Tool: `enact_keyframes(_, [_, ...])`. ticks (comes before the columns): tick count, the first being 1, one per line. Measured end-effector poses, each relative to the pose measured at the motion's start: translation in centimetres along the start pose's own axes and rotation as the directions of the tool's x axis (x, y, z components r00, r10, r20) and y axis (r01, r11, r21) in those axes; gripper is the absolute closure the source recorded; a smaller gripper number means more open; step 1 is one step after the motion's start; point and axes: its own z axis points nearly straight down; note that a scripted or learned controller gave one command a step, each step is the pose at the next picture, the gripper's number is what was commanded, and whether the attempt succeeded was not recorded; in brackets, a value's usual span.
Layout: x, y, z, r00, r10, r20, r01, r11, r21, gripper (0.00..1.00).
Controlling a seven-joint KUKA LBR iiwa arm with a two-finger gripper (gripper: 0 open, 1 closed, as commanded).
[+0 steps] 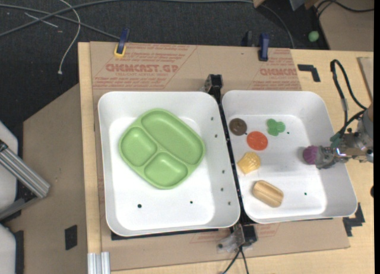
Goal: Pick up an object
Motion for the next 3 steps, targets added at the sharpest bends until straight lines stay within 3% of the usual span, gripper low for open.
enact_keyframes(2, [0.1, 0.7, 10.6, 1.0, 0.0, -0.004, 0.0, 1.0, 0.006, 0.0])
enact_keyframes(3, [0.1, 0.7, 10.8, 1.0, 0.001, -0.002, -0.001, 1.0, 0.003, 0.0])
